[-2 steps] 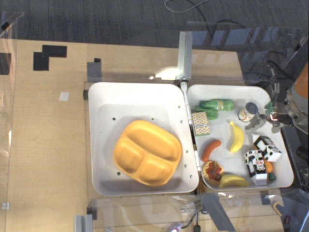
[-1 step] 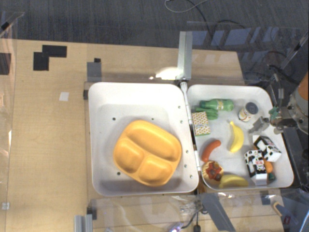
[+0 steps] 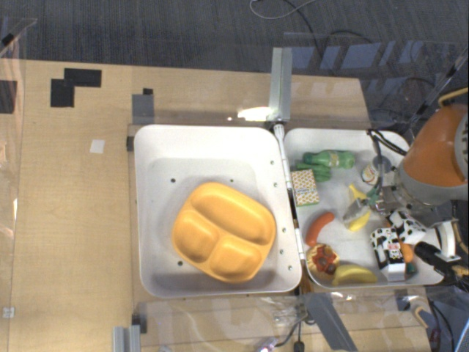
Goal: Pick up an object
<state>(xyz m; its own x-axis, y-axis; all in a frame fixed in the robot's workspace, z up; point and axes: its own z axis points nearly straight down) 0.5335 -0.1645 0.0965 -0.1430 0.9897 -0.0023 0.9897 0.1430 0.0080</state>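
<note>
The right bin [image 3: 333, 141] holds several small things. A green bottle [image 3: 328, 160] lies at its back, with a patterned box [image 3: 305, 187] just left of it. A red sausage [image 3: 319, 228] lies in the middle. A banana [image 3: 353, 274] and a red-and-yellow food toy [image 3: 322, 257] sit at the front edge. A black-and-white cow toy [image 3: 390, 245] stands at the front right. My gripper [image 3: 357, 213] is low in this bin, right over a small yellow piece [image 3: 357, 221], reaching in from the right.
The left bin [image 3: 154, 196] carries a large yellow divided plate [image 3: 223, 230]. A small round item [image 3: 370, 174] lies near the arm's wrist. The orange band of the arm [image 3: 434, 152] hangs over the right bin's right rim.
</note>
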